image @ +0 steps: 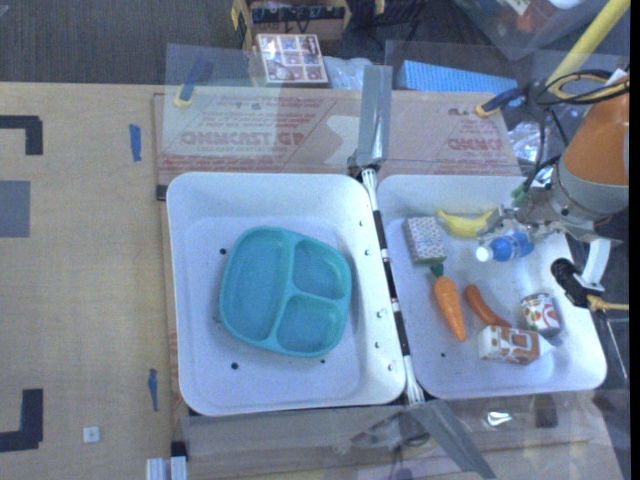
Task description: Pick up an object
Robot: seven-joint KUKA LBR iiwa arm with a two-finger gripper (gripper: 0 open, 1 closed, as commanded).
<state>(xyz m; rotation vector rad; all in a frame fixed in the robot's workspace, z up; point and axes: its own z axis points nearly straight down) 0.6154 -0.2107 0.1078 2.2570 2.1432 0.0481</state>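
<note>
The right bin [575, 368] holds several small things: a yellow banana [465, 222], a speckled square block [425, 238], a blue bottle with a white cap [503, 247], an orange carrot [450, 308], a thinner orange-red stick [485, 306], a small printed carton [508, 344] and a red-and-white can [540, 313]. My gripper [532, 218] hangs over the bin's right rear part, just above and right of the blue bottle and close to the banana's tip. Nothing is seen lifted off the bin floor.
A teal divided plate [287, 291] lies in the left bin [190, 208]. A metal divider [372, 128] rises behind the seam between the bins. Cardboard boxes [290, 13], cables and clutter sit beyond the back edge. The arm's orange band [600, 138] is at the far right.
</note>
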